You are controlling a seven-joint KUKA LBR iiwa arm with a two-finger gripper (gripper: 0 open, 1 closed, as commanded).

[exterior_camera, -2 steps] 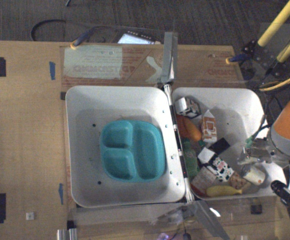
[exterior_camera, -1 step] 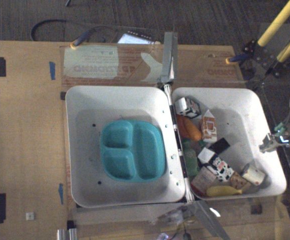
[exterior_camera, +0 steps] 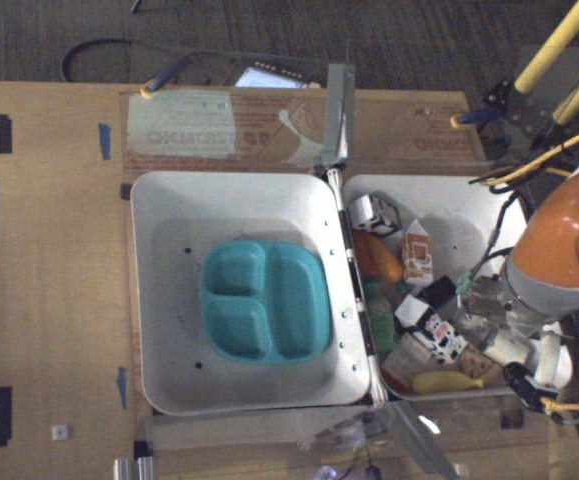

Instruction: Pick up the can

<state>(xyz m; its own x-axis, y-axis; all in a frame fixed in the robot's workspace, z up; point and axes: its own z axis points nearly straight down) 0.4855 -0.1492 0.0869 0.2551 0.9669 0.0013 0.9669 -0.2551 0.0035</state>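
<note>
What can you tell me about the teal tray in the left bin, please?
The teal tray is a shallow, rounded-corner rectangle that looks like smooth plastic. Raised ridges split it into three compartments: two smaller ones on its left side, one above the other, and one long one on its right. It lies flat and face up on the floor of the left bin, a little right of centre, turned slightly askew. Nothing lies in it or touches it, and it stands apart from the bin's walls.
</note>
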